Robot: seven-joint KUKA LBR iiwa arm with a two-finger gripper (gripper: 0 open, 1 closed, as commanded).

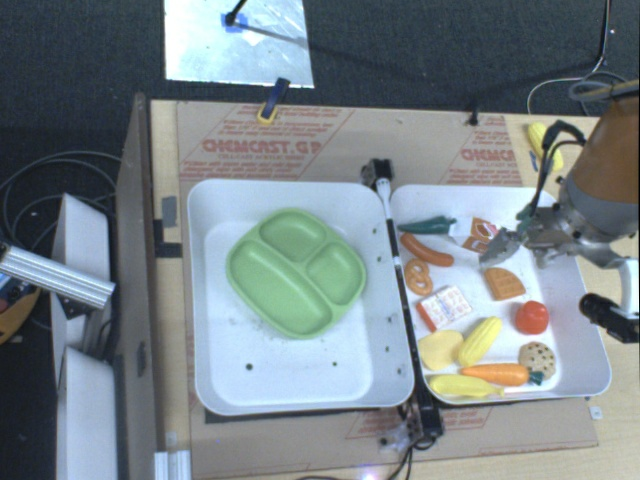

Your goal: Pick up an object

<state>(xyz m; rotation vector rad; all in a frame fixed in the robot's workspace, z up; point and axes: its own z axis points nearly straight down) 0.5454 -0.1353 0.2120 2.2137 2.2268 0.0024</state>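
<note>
The right bin (598,368) holds several toy foods: a green pepper (428,225), a sausage (427,250), a pretzel (418,276), a red-and-white packet (445,306), a toast slice (505,284), a tomato (532,316), corn (480,338), a carrot (495,374), a banana (465,386) and a cookie (537,358). My gripper (497,249) hangs over the upper middle of this bin, just above the toast slice and beside an orange-and-white item (482,231). Nothing is visibly held in it.
The left bin (220,368) carries a green divided plate (295,271). A black divider clamp (379,174) sits between the bins at the far edge. The arm's grey body and orange band (608,163) cover the right bin's far right corner. Cables lie at the left.
</note>
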